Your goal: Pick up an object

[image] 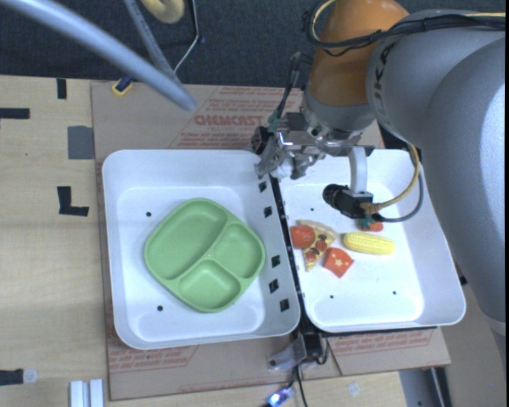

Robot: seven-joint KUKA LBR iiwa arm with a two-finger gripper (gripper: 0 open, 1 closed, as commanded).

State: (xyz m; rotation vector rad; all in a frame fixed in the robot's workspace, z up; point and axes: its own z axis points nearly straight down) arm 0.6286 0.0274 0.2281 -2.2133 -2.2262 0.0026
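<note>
Camera view: toy corn [369,243] and pizza slice [316,242] lie near each other in the right bin [390,295]. The gripper [278,153] hangs by the wall [282,244] between bins, away from them; how open it is, I cannot tell. Dropping there, it could hit the wall and grab nothing.

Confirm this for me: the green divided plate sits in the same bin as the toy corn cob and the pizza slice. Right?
Not right. The camera view shows the green divided plate in the view's left bin, not with the food. The toy corn cob and the pizza slice lie together in the view's right bin.
</note>
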